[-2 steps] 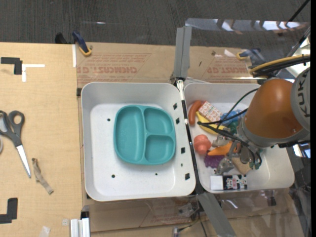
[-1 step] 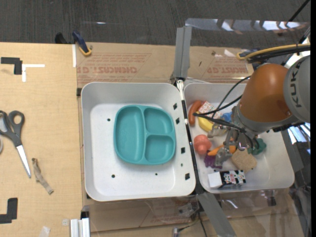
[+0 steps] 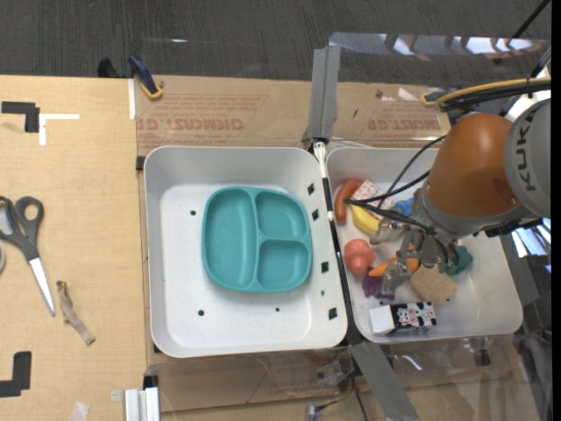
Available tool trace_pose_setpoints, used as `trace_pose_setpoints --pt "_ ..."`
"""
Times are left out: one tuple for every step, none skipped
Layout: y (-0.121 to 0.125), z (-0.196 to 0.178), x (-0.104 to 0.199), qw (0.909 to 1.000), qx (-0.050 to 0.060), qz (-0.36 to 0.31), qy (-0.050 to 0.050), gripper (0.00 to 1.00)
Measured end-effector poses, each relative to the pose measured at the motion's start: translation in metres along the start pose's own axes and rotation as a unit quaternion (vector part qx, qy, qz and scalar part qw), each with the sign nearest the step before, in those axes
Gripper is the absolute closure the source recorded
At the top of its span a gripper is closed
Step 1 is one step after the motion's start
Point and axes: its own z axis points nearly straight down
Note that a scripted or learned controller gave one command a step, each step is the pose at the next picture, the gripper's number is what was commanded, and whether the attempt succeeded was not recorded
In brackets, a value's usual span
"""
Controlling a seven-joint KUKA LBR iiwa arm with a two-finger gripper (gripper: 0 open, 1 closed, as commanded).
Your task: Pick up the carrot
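The arm [image 3: 478, 178] comes in from the right w/ its orange band sitting over the right bin [image 3: 491, 318], and the gripper [image 3: 405, 266] hangs low in the middle of that bin's pile. Can't tell from this angle how it's set, too much cable and metal in the way, and nothing is clearly held by it.

The carrot [image 3: 344, 198] is up and to the left of the gripper, tucked against the bin's left wall near the far corner. Its long axis runs roughly up-down in the view w/ a slight tilt, top end leaning right toward a white wrapper bit. Which end is the tip, can't say, it's partly covered. Well apart from the gripper, not touching it.

Other stuff around the gripper: a banana [image 3: 365, 219] up-left of it, just right of the carrot's lower end, lying on a diagonal. A peach [image 3: 358, 254] directly left, close by. Something purple w/ an orange bit [image 3: 379, 281] just below-left, basically next to the gripper. A tan lump [image 3: 433, 286] just right and below. A green thing [image 3: 459, 259] to the right. A small black and white box [image 3: 403, 317] further below, near the bin's front edge.

Way left of the gripper, the left bin [image 3: 166, 261] has a teal divided plate [image 3: 258, 239] lying flat in it. Scissors [image 3: 26, 244] are on the bench even further left.
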Motion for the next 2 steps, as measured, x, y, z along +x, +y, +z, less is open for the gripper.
trace_pose_setpoints --pt "0.001 -0.010 -0.001 1.0000 0.000 -0.001 -0.002 1.00" --pt "0.044 -0.121 0.020 0.9999 0.000 0.015 0.001 1.00"
